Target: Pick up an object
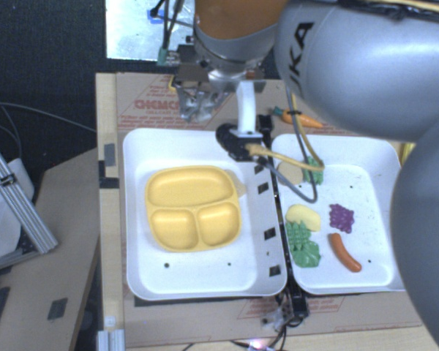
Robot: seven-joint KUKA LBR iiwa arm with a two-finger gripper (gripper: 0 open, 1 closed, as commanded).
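Evidently nothing is in hand yet. The grey arm (366, 57) looms beyond and to the right of the yellow divided plate (194, 207), which lies in the left bin (143, 269). The right bin (377, 269) sits just right of that plate. The end effector (196, 102) hangs past the plate's far side, near the bin's far rim. How far open it is cannot be told, and nothing shows in its grip. Right of the plate lie the small candidates: a green toy (304, 248), an orange sausage (344, 253) and purple grapes (341, 216). Best, I judge, to choose an isolated piece like the grapes, centre above it, then descend straight.
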